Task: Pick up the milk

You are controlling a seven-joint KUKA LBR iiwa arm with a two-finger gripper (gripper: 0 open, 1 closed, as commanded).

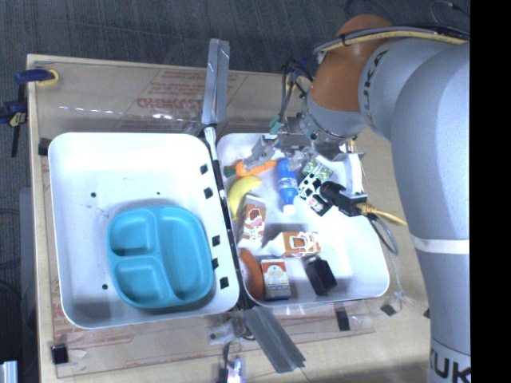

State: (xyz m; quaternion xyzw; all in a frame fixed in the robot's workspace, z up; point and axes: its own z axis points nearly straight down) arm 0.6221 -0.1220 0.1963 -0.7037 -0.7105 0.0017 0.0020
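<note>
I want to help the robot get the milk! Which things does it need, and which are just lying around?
Needed for the job:
- milk carton
- gripper, over the right bin

Just lying around:
- banana
- blue bottle
- carrot
- black block
- small orange carton
- blue tray in the left bin

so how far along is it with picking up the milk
Done: the arm has reached over the right bin. In hand: nothing I can see; its gripper hangs above the clutter at the bin's far end. Left: the grasp and lift; small cartons lie on the bin floor.
</note>
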